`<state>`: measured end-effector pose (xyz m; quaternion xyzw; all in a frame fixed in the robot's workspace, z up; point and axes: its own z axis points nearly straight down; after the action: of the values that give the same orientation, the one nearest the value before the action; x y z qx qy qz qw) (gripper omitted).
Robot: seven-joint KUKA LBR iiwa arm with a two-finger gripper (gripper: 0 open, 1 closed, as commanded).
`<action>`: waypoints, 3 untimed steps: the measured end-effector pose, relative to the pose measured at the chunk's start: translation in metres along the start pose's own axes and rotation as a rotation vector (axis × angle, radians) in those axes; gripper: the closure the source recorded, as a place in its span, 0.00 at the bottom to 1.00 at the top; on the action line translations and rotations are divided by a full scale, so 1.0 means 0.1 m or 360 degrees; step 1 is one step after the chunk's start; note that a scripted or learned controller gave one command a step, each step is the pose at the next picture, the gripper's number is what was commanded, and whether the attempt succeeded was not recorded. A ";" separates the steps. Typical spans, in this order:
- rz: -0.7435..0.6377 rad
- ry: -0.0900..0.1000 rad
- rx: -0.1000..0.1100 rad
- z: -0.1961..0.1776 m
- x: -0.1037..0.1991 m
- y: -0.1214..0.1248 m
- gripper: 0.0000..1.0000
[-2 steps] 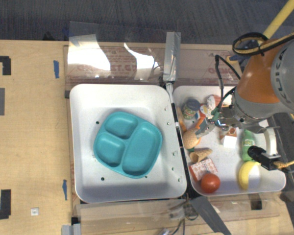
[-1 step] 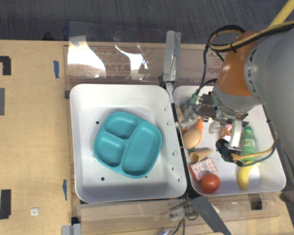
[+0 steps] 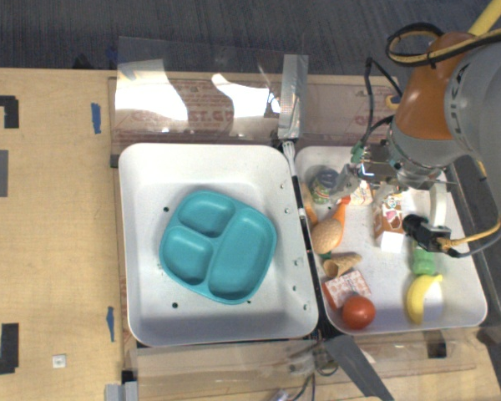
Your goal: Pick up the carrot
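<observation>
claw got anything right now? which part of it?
Cannot be told. The claw sits low in the right bin, just above the carrot, near its upper end, but the view does not settle whether the carrot is gripped.

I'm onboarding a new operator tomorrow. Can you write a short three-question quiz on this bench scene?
1. True or false: the teal divided plate lies in the left bin.
2. Which item sits nearest the right bin's front edge: A) carrot B) tomato C) can?
3. Fill in: the yellow fruit beside the green item is a ____.

Key: 1 true; 2 B; 3 banana.
</observation>
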<state>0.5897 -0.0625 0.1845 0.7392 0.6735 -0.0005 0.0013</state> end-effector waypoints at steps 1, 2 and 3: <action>0.0530 0.0003 0.0013 0.01 0.57 -0.31 0.00; 0.0417 0.0003 0.0009 0.00 0.21 -0.41 0.00; 0.0156 0.0004 0.0009 0.00 0.39 -0.42 0.00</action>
<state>0.5511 -0.0198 0.1840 0.7714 0.6363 -0.0014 -0.0018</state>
